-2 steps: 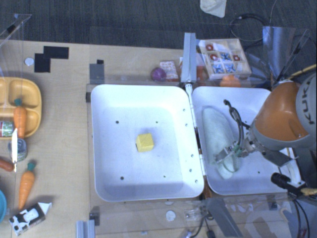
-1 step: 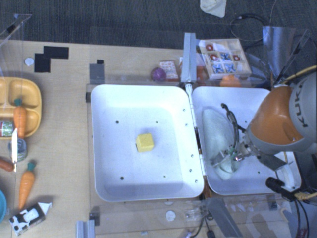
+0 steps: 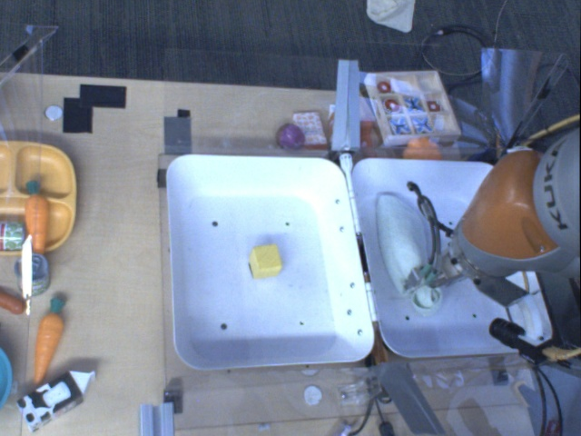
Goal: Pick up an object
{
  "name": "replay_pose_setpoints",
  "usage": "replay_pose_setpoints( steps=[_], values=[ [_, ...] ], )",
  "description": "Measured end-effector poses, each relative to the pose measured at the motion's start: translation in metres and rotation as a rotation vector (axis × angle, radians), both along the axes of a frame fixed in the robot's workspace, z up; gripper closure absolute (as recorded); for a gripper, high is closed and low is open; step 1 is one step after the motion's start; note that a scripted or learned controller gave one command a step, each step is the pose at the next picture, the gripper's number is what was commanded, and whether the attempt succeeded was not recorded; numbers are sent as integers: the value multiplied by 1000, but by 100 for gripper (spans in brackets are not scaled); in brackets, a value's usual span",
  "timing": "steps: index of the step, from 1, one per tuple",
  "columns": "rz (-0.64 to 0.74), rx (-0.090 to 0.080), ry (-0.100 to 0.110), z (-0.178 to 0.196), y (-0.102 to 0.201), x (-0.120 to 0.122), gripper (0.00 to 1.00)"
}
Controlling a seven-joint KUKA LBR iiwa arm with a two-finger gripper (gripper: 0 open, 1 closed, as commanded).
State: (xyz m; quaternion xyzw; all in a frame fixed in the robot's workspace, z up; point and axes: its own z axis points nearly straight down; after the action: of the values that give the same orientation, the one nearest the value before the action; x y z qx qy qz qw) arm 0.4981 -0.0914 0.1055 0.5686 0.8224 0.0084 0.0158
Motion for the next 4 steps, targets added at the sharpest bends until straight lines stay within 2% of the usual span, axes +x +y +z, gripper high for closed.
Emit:
replay_pose_setpoints(
  steps=[1,2,3,4],
  values=[
    [0,0,0,0,0,0,0],
    [-138,7,14,-14,0,-5,0],
    [-136,4,1,-1,-1,-1,100],
    [-155,6,27,63,-35,87,100]
  ],
)
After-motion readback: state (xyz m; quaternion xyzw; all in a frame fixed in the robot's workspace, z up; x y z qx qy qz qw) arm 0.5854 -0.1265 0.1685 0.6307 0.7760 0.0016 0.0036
